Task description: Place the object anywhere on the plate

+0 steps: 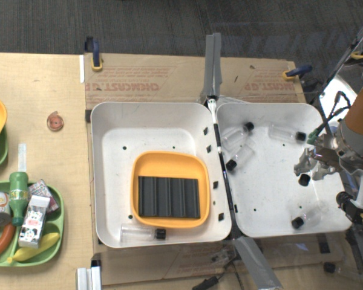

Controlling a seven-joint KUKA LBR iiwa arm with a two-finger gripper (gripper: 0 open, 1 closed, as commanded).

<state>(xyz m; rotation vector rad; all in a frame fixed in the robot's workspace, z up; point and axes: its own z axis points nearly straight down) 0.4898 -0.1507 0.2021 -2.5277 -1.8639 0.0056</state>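
A dark grey carpet floor (230,11) fills the top of the frame. Below it stands a light wooden bench (36,89) on the left side. A brown cardboard sheet (157,77) with red print lies in the upper middle, held by a blue and yellow clamp (92,54) at its upper left and another clamp (297,72) at its upper right. The light is even.

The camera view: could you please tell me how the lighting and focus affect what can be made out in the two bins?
Camera view: light is even and soft, shadows faint; the clear vials nearly vanish against the white right bin, only their black caps standing out; the yellow plate and dark block in the left bin read sharply; the gripper at the right edge is cluttered and slightly soft.
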